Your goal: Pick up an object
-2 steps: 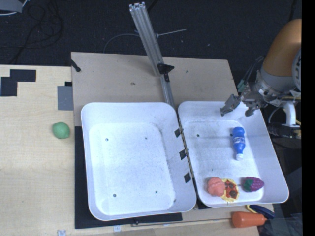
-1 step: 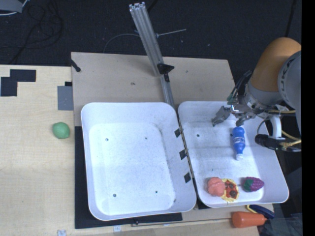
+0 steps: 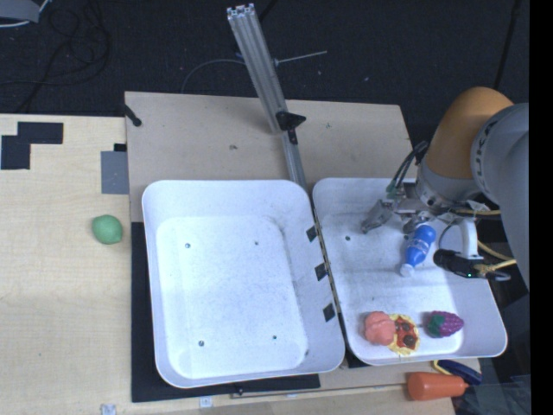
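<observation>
My gripper (image 3: 393, 224) hangs over the upper part of the right bin (image 3: 363, 197), below the orange band of the arm (image 3: 462, 137). Its fingers stand spread, and the left finger (image 3: 377, 218) points down-left at the bin floor. A blue bottle (image 3: 419, 245) with a white cap lies tilted just to the right of and below the fingertips; nothing sits between them. Along the bin's near edge lie a pink-orange lump (image 3: 378, 327), a yellow and red piece (image 3: 403, 335) and a purple grape bunch (image 3: 442, 323).
The left bin (image 3: 173, 206) sits beside the right one, joined by black clips. A green ball (image 3: 107, 229) rests on the bench at far left. An orange carrot-like toy (image 3: 435, 386) lies outside the right bin's near edge. A metal rail (image 3: 266, 80) slants behind the bins.
</observation>
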`<state>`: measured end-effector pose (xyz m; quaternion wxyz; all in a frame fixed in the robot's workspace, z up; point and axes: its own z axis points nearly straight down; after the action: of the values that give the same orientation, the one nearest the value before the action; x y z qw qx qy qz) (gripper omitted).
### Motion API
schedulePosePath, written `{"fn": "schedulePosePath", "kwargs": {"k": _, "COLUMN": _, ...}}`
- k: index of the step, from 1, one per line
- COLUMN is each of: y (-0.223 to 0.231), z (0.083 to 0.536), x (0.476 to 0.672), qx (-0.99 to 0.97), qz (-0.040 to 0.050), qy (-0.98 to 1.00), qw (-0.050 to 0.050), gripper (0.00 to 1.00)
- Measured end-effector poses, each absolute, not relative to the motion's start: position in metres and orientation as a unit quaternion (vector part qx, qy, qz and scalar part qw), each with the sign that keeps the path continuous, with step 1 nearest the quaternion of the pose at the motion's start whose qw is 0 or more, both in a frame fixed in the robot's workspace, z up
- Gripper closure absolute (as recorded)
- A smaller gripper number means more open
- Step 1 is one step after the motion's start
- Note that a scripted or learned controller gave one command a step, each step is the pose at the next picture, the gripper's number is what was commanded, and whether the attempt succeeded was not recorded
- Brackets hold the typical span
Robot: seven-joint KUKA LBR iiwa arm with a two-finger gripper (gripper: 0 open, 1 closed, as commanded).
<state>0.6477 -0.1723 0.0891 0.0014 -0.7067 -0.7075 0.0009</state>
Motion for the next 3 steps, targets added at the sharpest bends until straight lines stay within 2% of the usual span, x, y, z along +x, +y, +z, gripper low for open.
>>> {"fn": "schedulePosePath", "kwargs": {"k": 1, "y": -0.173, "z": 0.101, "x": 0.649, "qx": -0.707, "qz": 0.0, "qy": -0.707, "qw": 0.0, "gripper": 1.0}}
{"fn": "schedulePosePath", "kwargs": {"k": 3, "y": -0.172, "z": 0.19, "x": 0.649, "qx": -0.707, "qz": -0.0011, "qy": -0.707, "qw": -0.002, "gripper": 1.0}}
